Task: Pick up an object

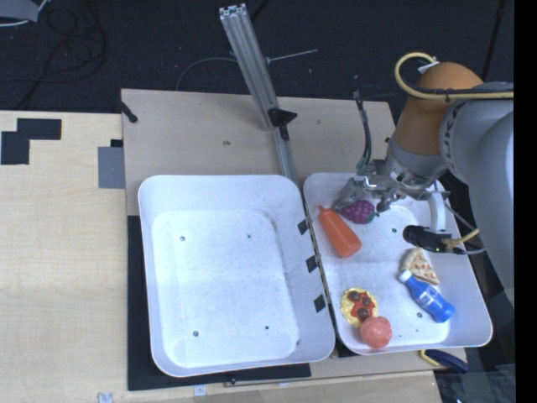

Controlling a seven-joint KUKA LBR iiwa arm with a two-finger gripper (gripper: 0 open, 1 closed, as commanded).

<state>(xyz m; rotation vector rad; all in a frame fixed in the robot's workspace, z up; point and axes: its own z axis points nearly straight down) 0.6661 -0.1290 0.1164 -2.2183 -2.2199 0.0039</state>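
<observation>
My gripper (367,198) hangs low over the back left part of the right bin (470,330). Its two fingers stand spread, open, one on each side of a purple bunch of grapes (360,212) that lies just below and between them. I cannot tell whether the fingers touch the grapes. An orange carrot-like piece (339,232) lies just left of the grapes, close to the bin's left wall.
Further forward in the right bin lie a pizza slice (419,267), a blue bottle (430,299), a yellow and red item (359,304) and a pink-red ball (376,332). The left bin (151,200) adjoins it. A metal rail (256,65) slants in behind.
</observation>
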